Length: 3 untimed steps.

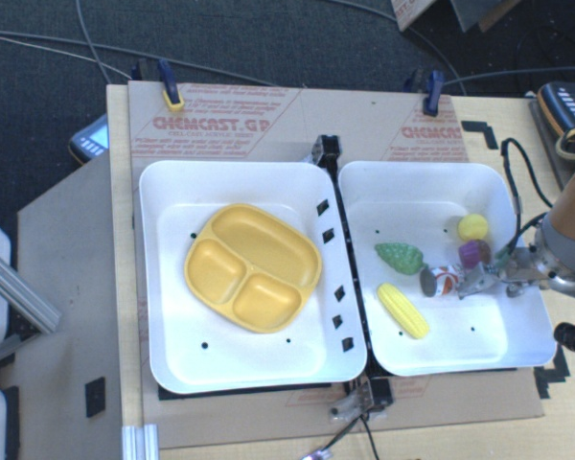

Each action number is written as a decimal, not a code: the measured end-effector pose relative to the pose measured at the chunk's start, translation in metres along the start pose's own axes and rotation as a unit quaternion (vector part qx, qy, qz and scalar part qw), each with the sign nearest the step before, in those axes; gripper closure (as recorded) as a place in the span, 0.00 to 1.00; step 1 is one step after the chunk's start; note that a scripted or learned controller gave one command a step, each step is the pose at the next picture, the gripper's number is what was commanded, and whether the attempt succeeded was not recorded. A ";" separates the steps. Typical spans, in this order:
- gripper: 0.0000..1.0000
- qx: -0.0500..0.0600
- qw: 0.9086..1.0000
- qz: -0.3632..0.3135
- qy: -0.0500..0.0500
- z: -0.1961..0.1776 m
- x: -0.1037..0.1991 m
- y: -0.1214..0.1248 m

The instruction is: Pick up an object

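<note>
The right bin holds several small things: a green leafy piece, a yellow corn cob, a yellow ball, a purple piece and a small grey, red and white can-like item. My gripper reaches in low from the right, just below the purple piece. Its tip lies right beside the can-like item, and I cannot make out whether they touch. The arm's wrist hangs over the bin's right rim.
A yellow divided plate lies in the left bin. A black divider with clips runs between the bins. Cables trail over the bench at the back right, and clamps hold the board's far edge.
</note>
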<state>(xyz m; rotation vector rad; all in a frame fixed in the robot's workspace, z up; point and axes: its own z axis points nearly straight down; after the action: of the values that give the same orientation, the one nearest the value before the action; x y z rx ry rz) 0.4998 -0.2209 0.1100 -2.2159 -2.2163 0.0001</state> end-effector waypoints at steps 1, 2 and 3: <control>0.00 -0.001 1.000 -0.002 0.003 0.026 0.005 0.002; 1.00 -0.002 1.000 -0.001 0.000 0.014 0.003 0.002; 1.00 -0.006 1.000 0.000 -0.004 -0.047 0.004 -0.004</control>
<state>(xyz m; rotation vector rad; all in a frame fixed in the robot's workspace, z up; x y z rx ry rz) 0.4956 -0.2168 0.1569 -2.2248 -2.2260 -0.0039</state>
